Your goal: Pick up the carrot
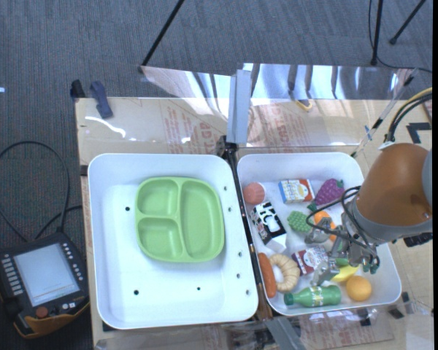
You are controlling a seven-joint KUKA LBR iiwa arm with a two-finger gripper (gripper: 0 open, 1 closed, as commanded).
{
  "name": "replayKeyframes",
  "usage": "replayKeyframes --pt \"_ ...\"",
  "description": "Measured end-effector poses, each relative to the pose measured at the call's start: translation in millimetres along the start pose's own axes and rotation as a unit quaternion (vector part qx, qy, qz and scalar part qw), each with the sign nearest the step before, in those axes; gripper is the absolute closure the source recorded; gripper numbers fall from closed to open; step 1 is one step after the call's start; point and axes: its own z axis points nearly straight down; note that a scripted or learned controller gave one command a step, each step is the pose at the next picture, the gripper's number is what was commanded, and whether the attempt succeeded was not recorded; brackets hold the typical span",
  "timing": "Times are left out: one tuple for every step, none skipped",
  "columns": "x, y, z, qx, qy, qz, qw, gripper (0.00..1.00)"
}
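Tool (341, 256) low in right bin (372, 181) among toy food; grip unclear.

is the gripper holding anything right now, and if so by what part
It cannot be told. The gripper is low in the right bin among the toy foods, near the carrot, but no item is visibly between its fingers.

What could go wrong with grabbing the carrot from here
The carrot is mostly hidden under the arm and wedged between the purple grapes and a green toy, so a neighbour may get pinched instead. The gripper sits lower, by the yellow item and green bottle, and could close on the wrong thing.
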Motion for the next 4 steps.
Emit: replayKeyframes --pt "69.7 -38.8 128.5 -0.002 0.020 -0.010 0.9998 0.00" --pt "-29.8 -32.1 129.6 0.001 0.012 0.054 0.9984 1.00" --pt "-19.6 -27.0 112.1 0.002 0.021 0.070 0.9973 1.00" --pt "1.9 3.9 36.2 0.001 0.011 0.101 0.9948 1.00"
